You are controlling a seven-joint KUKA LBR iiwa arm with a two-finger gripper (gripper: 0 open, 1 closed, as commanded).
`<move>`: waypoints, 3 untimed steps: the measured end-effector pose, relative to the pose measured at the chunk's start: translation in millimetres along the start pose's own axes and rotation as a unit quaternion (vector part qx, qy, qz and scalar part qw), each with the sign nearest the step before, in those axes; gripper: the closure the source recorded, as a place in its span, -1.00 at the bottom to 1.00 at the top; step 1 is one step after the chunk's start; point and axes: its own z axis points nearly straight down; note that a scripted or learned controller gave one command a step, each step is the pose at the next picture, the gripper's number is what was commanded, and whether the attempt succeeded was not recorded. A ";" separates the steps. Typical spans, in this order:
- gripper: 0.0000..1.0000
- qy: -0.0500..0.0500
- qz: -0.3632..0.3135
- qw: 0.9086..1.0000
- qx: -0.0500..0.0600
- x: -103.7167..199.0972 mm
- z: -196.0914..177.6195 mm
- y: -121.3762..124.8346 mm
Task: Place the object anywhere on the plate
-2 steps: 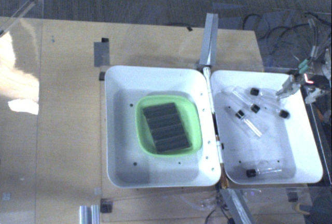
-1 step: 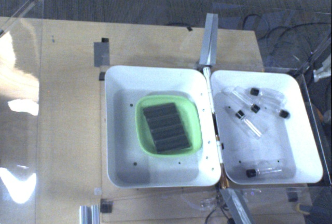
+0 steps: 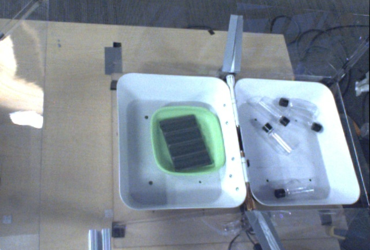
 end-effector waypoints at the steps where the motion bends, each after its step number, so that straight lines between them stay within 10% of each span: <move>1: -1.00 0.001 0.007 1.000 0.005 -1.6 139.0 19.4; 3: -1.00 0.000 0.061 0.998 0.001 -5.1 44.7 -2.1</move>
